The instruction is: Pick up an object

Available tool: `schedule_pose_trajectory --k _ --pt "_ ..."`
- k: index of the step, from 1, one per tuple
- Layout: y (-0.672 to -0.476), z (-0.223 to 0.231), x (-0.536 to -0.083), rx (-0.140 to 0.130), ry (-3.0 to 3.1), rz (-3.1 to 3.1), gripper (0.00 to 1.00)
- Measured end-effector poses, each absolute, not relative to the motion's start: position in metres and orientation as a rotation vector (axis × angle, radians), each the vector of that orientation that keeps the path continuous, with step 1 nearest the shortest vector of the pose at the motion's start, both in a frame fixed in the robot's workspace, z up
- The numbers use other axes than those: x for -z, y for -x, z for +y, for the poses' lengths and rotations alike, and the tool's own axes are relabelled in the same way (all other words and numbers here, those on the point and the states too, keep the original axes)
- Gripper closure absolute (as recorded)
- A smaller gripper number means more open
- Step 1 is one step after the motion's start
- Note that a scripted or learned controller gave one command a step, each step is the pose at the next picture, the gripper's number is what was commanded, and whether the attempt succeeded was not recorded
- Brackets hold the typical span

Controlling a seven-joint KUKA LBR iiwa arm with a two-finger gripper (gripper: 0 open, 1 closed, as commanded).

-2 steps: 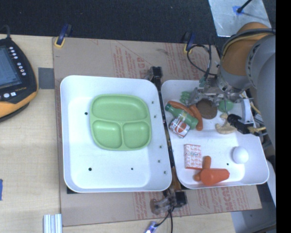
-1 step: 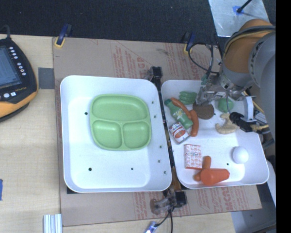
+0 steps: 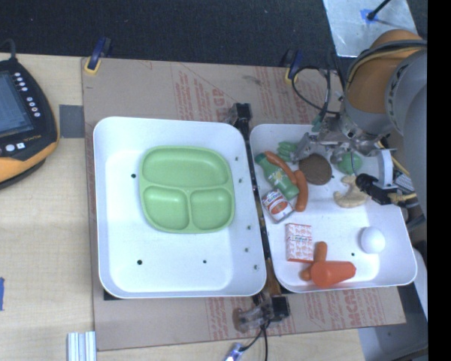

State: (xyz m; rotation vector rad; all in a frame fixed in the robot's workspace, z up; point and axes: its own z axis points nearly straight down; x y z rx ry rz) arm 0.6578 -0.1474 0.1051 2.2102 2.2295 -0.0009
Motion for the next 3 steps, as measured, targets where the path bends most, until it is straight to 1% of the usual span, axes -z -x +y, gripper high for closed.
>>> schedule_pose_trajectory --k 1,2,3 --pt "-0.66 -0.183 -0.093 -0.022 -2.223 2.248 0.0" --pt "-0.657 -0.163 -0.092 -0.002 -2.22 2.232 0.0" --pt "-0.658 -0.164 -0.104 -0.001 -2.214 2.233 1.0"
